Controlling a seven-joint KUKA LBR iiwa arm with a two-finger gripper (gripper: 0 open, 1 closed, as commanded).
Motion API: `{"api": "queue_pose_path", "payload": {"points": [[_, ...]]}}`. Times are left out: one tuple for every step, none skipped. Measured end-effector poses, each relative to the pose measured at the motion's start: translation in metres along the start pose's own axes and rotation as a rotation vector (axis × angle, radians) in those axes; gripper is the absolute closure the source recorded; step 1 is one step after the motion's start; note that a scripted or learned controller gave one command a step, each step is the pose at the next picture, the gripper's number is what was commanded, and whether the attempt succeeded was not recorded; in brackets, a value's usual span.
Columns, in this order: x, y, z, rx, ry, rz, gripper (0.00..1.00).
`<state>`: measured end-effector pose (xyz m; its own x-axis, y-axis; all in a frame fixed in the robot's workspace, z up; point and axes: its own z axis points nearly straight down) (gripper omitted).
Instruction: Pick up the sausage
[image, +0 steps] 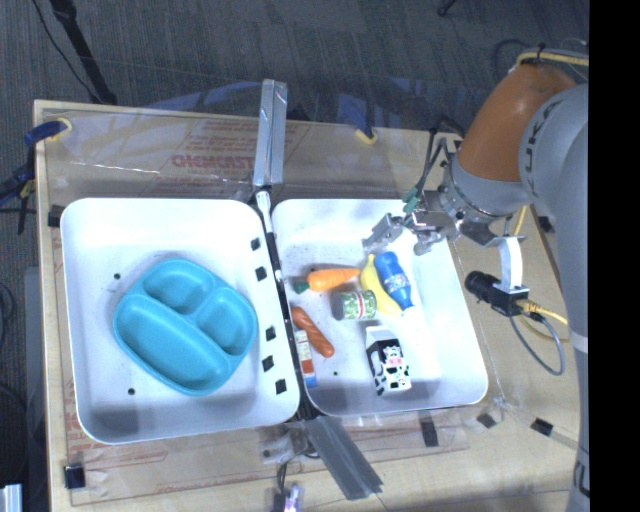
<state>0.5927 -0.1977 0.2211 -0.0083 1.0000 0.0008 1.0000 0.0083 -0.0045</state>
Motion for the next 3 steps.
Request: {"api": "queue_pose_path", "payload": {"points": [[0.046,-0.09,0.111,0.0,0.001,-0.25,0.0],[0.049,-0.045,0.129,-0.005,-0.002,-0.532,0.0],[0.049,-0.044,0.119,-0.006,-0.003,-0.536,1.0]]}}
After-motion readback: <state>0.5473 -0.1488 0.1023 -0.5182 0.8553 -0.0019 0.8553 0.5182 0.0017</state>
